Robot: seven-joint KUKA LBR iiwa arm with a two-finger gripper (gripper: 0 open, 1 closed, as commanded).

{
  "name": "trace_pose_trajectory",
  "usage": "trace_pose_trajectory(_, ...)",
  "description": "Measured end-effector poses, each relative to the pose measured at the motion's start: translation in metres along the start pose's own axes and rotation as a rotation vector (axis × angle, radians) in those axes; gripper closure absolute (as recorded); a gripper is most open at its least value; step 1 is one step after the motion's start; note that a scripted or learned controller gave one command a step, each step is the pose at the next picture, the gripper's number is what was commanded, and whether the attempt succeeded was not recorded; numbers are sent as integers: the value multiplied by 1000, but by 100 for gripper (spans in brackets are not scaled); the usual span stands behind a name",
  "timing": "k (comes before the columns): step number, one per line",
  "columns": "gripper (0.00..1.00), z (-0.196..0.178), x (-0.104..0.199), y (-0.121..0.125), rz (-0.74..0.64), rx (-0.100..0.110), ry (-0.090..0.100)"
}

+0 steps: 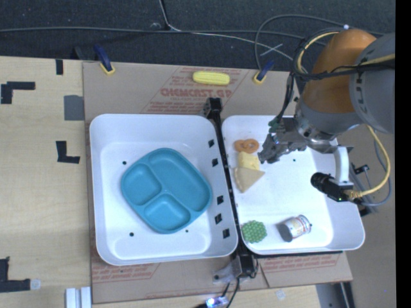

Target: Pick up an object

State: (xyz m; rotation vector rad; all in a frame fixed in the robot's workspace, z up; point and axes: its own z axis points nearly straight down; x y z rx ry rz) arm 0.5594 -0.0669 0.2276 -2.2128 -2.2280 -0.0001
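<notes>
Camera view shows my claw [268, 154], grip unreadable, hovering just right of the cheese wedge [248, 172], likely light, stiff and slick, best pinched across its flat sides.

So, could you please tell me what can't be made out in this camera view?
- Gripper: dark and blurred against the arm, so the state of its jaws is unclear.
- Cheese wedge: its upper right corner is hidden by the gripper.
- Small can: its label is too small to read.
- Arm: cut off by the right edge.
</notes>
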Motion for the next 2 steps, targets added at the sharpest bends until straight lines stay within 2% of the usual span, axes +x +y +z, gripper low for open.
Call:
trace_pose_trajectory(1,100,10,58,9,0,2,0)
trace_pose_trajectory(2,100,5,121,10,-1,1,0)
